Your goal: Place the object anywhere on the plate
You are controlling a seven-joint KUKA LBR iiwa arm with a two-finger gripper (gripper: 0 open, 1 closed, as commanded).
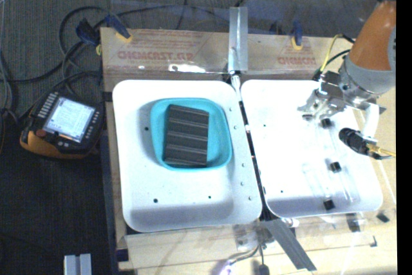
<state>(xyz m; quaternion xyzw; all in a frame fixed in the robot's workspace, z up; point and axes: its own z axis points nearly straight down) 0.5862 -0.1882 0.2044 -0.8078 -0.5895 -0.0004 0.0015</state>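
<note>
The object [187,136], a dark ribbed block, already lies on the teal plate [221,138] in the middle of the left bin [129,203], so a further grab would risk dragging it off. My gripper [320,107] hangs over the right bin [283,164] near its far right corner, holding nothing I can see; how wide it stands I cannot tell. The block is well apart from it, across the bins' shared edge.

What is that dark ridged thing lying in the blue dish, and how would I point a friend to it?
Start at the two white bins; take the left bin, away from the arm. In its middle sits a turquoise plate, and on that lies the dark grey block. It is rectangular with raised ribs across its top, the one dark, large thing in that bin.
</note>
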